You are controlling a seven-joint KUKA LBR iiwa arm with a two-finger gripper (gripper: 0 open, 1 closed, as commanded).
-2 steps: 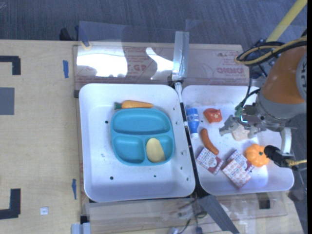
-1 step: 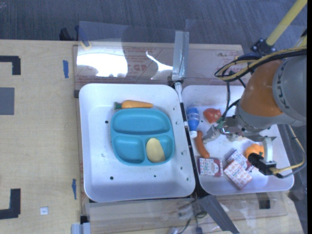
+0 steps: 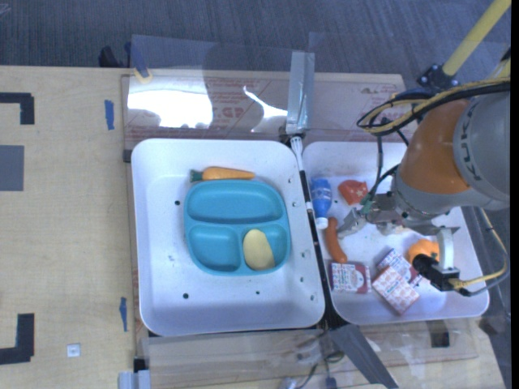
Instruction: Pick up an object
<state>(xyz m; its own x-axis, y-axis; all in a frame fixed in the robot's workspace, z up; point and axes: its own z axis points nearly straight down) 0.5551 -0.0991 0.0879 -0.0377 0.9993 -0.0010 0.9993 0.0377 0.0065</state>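
Note:
My gripper (image 3: 354, 220) hangs over the right bin (image 3: 472, 302), below the arm's orange band. Its tip is just right of an orange sausage-shaped piece (image 3: 334, 241) and just below a red piece (image 3: 353, 190). A blue bottle (image 3: 321, 196) lies along the bin's left wall. Two small red-and-white cartons (image 3: 349, 278) (image 3: 396, 283) lie near the front, and an orange round piece (image 3: 422, 251) sits right of them, partly behind a black fitting on the arm. Nothing is visibly held.
The left bin (image 3: 154, 241) holds a blue divided plate (image 3: 235, 207) with a yellow oval piece (image 3: 258, 249) in its lower right compartment. A carrot (image 3: 227, 173) lies at the plate's far edge. Cables hang from the arm over the right bin's right side.

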